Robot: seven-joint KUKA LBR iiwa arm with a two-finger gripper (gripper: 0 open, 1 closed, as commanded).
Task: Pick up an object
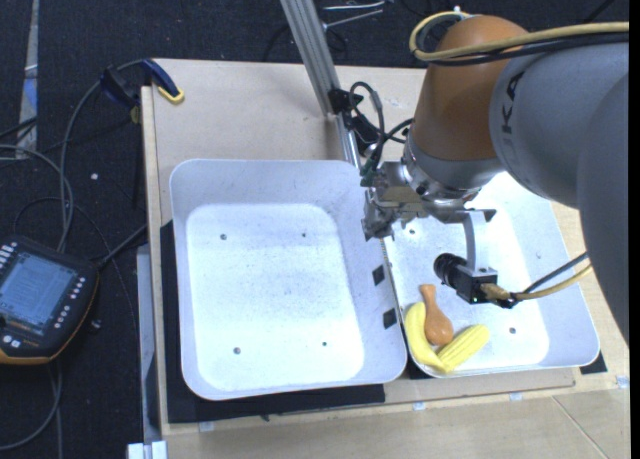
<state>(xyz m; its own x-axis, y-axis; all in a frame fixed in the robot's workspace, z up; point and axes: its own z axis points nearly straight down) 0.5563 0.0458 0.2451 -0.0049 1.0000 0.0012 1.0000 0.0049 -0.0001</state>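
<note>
The claw hung low at the far left side of the right bin, just beside the rim it shares with the left bin. From my seat it read as a dark knot of metal under the wrist, and I could not tell whether it was spread or closed up; I saw nothing gripped in it. A black cabled part stuck out below the wrist, over the right bin's floor. Behind it the arm came in from the right, its orange band above the wrist covering much of that bin.

The things to pick lay bunched in the right bin's near left corner, apart from the claw and nearer the camera: a banana, an orange piece lying across it, and a corn touching both on the right.

A slanted metal post rose from the bench behind the bins. A blue and yellow clamp sat at the bench's far left corner, and a pendant lay on the floor to the left.
</note>
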